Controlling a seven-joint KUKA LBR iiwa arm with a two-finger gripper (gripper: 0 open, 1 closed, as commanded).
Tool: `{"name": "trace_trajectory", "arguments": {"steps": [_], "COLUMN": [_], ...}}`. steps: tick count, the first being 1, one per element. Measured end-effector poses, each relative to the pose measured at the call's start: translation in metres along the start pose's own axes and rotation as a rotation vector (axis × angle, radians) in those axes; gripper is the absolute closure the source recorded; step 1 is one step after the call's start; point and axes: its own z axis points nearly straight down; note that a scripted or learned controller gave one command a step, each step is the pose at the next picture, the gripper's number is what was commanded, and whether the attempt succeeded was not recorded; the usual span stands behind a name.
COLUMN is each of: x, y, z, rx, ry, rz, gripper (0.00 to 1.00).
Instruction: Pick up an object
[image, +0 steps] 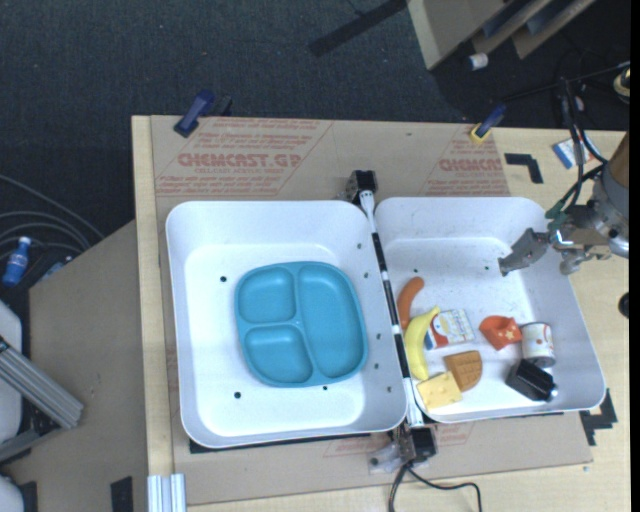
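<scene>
The right bin (470, 222) holds several small items: an orange sausage-shaped piece (410, 296), a yellow banana (420, 342), a small printed packet (455, 324), a red piece (498, 330), a small can (538, 344), a black block (530, 380), a brown cracker (464, 368) and a yellow wedge (438, 391). My gripper (548, 257) hangs over the bin's far right part, above and behind the red piece and the can. Its fingers are spread open with nothing between them.
A blue divided plate (300, 322) lies in the left bin (200, 260). A black ridge (385, 290) separates the two bins. The items crowd the near half of the right bin. Cables and clamps sit beyond the board's far edge.
</scene>
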Motion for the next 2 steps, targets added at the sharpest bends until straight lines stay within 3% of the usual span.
{"name": "trace_trajectory", "arguments": {"steps": [1,2], "x": [0.0237,0.0234], "y": [-0.0266,-0.0263], "z": [0.1387,0.1287], "rx": [-0.001,-0.002], "ry": [0.000,-0.001], "rz": [0.000,0.001], "gripper": [0.00,1.00]}}
